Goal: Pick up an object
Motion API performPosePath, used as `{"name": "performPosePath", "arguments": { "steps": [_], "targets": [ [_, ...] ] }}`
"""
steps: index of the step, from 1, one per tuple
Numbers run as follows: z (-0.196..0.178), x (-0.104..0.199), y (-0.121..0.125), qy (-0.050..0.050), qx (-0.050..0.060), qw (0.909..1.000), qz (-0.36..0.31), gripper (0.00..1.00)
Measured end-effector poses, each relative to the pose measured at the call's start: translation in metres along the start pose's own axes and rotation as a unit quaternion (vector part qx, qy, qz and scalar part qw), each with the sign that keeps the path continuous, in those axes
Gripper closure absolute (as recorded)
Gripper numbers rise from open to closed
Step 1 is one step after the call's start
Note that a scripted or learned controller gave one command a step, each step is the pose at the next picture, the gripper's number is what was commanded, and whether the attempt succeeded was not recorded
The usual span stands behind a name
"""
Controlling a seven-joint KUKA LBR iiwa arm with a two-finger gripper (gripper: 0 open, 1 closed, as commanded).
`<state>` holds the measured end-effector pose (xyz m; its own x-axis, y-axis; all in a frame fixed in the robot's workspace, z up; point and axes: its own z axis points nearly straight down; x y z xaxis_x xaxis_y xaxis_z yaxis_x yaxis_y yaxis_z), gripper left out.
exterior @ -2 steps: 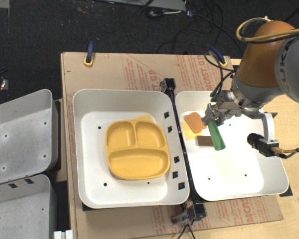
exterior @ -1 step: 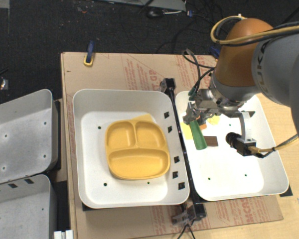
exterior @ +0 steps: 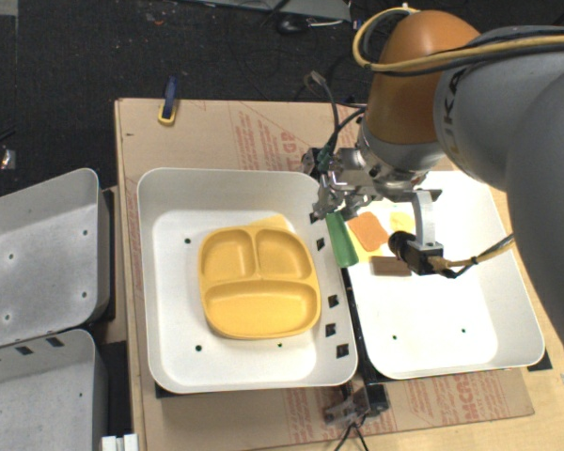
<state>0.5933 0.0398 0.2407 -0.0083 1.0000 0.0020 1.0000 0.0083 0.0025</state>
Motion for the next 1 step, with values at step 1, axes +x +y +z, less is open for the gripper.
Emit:
{"name": "performPosePath", "arguments": {
  "steps": [1],
  "targets": [
    [0.0058,0.0461,0.0267,0.000,0.000,1.0000,0.001,1.00]
  ]
}}
